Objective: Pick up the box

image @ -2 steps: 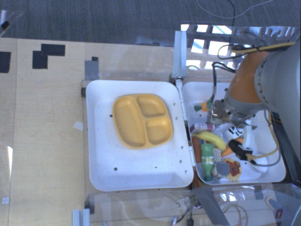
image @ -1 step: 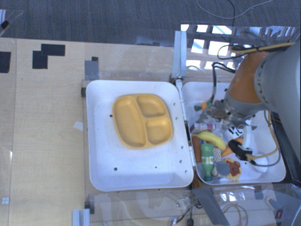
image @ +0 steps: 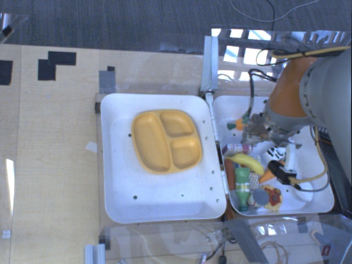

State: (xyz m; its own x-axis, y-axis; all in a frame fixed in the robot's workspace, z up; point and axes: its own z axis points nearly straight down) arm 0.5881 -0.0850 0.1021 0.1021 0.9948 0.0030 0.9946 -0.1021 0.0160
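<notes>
Two shallow white plastic bins [image: 118, 202] side by side, yellow three-compartment plate [image: 166, 140] in the left, grey arm's gripper [image: 254, 130] low over right-bin clutter beside yellow banana [image: 247, 161], finger state unclear, box not identifiable

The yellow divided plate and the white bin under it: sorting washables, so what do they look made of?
The yellow three-compartment plate looks like moulded plastic, matte: soft rounded ridges, even colour, no sharp glare. The left shallow white bin also looks like plastic, smooth and slightly glossy, with rounded corners and a faint sheen; coated metal can't be ruled out.
</notes>
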